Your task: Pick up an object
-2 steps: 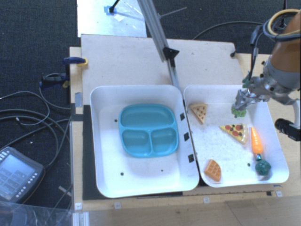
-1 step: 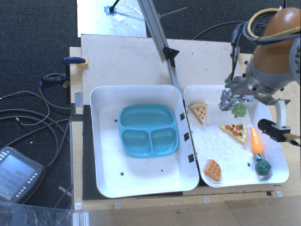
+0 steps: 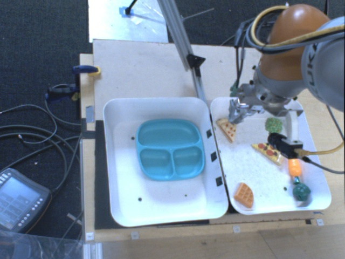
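Two white bins sit side by side on the surface (image 3: 140, 69). The left bin (image 3: 116, 144) holds a blue divided plate (image 3: 170, 149), lying flat near its middle. The right bin (image 3: 253, 171) holds the toy food. A pizza slice (image 3: 226, 129) lies near the bin's left wall at the far end. A green leafy piece (image 3: 274, 125) is to the right of it. A second pizza slice (image 3: 268, 151) lies near the middle of the bin. An orange carrot (image 3: 295, 168) is by the right wall, with a dark green piece (image 3: 301, 192) just in front of it. A waffle (image 3: 243, 195) lies at the near left corner.

The hand (image 3: 236, 114) hangs over the far left part of the right bin, just above and beside the first pizza slice. Contact between them is unclear. Whether the hand is released or clenched cannot be told from this angle. All the toys lie on the bin floor, and the waffle is well apart from the hand. A blue-and-yellow clamp (image 3: 86, 69) grips the left edge of the surface.
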Controlling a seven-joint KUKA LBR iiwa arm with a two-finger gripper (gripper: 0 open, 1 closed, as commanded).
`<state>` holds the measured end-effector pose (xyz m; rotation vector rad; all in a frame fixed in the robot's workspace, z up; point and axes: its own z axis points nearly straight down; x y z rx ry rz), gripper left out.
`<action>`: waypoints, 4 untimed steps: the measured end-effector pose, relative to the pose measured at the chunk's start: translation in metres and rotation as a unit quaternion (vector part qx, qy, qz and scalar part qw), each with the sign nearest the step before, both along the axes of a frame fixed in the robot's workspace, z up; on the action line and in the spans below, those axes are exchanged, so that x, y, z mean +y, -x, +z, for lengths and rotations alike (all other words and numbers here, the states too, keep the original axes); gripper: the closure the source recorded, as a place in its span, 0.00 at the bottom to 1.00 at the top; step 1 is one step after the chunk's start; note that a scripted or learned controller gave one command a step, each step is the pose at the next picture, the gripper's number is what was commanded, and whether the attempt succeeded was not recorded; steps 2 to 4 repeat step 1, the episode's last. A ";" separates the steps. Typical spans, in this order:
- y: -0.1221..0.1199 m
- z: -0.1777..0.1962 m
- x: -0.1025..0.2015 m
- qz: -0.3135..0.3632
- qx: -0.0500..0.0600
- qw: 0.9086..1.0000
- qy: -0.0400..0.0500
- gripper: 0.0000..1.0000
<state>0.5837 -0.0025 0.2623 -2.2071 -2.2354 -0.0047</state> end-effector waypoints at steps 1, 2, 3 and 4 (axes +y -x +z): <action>0.004 -0.016 0.048 -0.001 0.001 1.000 0.000 1.00; 0.004 -0.016 0.048 -0.001 0.001 1.000 0.000 1.00; 0.004 -0.016 0.048 -0.001 0.001 1.000 0.000 1.00; 0.004 -0.016 0.048 -0.001 0.001 1.000 0.000 1.00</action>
